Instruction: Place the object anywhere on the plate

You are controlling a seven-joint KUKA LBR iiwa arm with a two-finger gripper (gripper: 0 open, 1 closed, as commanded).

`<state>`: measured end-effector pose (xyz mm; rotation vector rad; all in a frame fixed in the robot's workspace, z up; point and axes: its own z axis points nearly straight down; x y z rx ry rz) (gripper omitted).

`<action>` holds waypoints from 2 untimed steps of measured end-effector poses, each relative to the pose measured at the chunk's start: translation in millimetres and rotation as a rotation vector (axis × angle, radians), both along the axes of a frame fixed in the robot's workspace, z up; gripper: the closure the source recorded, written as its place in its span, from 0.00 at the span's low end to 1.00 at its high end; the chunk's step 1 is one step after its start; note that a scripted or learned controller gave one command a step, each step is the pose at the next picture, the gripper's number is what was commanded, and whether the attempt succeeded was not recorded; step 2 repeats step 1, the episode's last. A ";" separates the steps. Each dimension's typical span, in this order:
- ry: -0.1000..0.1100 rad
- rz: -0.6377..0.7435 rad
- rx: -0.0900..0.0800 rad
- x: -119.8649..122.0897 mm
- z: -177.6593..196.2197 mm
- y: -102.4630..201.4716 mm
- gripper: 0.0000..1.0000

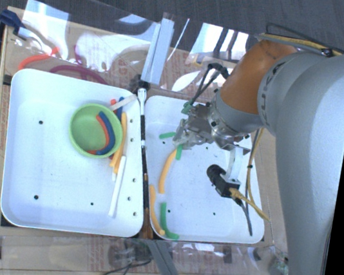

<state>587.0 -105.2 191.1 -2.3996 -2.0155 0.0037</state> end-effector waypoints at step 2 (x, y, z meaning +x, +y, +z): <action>0.000 0.000 0.000 0.1 0.2 -0.1 0.00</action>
